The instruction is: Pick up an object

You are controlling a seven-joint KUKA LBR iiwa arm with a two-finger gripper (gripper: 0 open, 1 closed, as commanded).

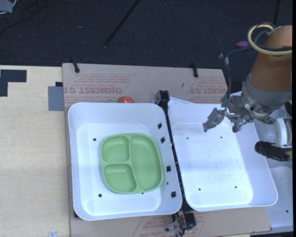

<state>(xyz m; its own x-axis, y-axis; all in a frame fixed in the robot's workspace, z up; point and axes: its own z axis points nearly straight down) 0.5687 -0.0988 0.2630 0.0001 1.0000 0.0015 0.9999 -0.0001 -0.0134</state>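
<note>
Overhead slanted view of the worktop (24, 157), pale wood at left, carrying 2 shallow white bins side by side on a sheet of printed brown cardboard (138, 85). The left bin (84, 132) holds a light green divided plate (131, 163) with 3 compartments (1 long section along its right side, 2 smaller ones at its left), lying flat near the bin's middle. Just beyond the far rim of the left bin, a small red-orange object (125, 100) rests on the cardboard, partly hidden by the rim; a sliver of green shows beside it, too small to identify. The right bin (222, 181) shows a bare white floor with a few dark specks. A black strip (168, 147) with clips runs between the 2 bins. The arm (271, 68), its orange band uppermost in view, enters from the right and reaches over the far right part of the right bin. The claw (223, 121) hangs above that bin's far portion, its 2 fingers spread apart with nothing between them; whether it touches the bin floor cannot be told. The claw is well apart from the green plate, which lies in the other bin. Dark floor with cables lies beyond the worktop
</note>
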